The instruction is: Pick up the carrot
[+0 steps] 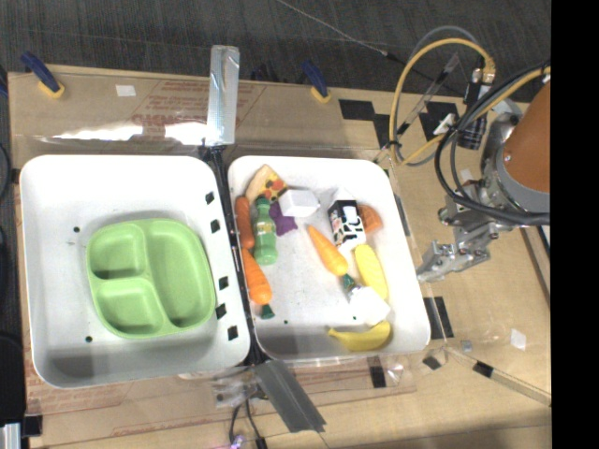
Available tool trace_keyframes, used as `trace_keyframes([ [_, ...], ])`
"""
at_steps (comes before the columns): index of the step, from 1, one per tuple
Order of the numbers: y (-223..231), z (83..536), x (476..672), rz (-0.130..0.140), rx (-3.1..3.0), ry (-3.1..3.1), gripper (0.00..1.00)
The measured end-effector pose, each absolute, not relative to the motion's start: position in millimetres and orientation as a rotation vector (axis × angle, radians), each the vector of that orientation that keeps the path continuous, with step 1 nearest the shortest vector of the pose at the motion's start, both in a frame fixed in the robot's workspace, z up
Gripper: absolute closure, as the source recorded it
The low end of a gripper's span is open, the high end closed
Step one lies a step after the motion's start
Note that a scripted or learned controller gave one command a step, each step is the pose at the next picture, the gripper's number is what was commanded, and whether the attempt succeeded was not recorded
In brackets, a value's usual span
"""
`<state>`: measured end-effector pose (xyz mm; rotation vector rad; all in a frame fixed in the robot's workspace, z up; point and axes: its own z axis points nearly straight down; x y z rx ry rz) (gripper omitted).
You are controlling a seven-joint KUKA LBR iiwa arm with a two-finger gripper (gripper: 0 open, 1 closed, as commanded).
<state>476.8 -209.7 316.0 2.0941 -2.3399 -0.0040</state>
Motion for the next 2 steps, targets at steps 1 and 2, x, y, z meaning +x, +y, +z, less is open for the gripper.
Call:
trace_keyframes([
  [1,-208.4,162.2,475.1,-0.018,2.39,-2.038,1.0],
  [2,-171.0,112.7,477.9,-0.013,2.607,-1.752,1.0],
])
